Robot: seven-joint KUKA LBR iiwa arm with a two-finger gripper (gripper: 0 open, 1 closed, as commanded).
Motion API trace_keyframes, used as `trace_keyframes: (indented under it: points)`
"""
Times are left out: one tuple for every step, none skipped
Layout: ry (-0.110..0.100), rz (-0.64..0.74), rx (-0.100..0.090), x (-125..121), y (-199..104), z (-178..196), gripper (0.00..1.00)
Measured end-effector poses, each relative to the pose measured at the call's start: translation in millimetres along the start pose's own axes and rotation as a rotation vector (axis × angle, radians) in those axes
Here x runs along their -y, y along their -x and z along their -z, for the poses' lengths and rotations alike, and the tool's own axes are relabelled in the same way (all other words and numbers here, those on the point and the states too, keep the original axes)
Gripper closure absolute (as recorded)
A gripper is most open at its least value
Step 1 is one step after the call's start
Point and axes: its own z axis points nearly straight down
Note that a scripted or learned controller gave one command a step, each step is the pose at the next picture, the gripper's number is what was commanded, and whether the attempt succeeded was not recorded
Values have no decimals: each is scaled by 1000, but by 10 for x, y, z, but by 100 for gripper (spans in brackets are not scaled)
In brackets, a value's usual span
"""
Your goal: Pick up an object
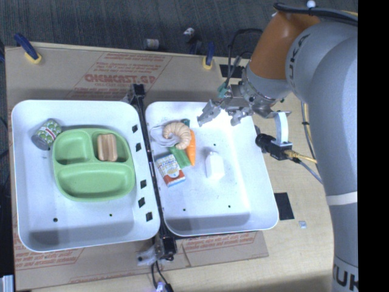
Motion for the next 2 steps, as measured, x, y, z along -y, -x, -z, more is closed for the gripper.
trace_keyframes:
  points:
    - [-1, 0, 0, 400, -87, -1085, 0]
    - [-1, 4, 1, 393, -88, -978, 100]
